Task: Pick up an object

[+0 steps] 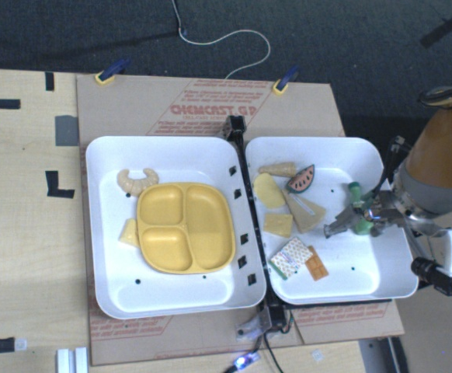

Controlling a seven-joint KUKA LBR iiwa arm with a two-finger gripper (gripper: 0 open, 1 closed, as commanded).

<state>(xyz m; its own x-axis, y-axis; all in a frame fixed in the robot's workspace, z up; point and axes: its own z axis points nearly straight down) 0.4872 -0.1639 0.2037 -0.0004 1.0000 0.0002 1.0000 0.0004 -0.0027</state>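
Red "CHICKENSOUP" lettering marks the cardboard sheet [210, 107] under both white bins [106, 208].

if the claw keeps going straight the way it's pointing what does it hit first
Probably the pale wedge-shaped piece left of the claw in the right bin; the claw's height is unclear, so it might pass over.
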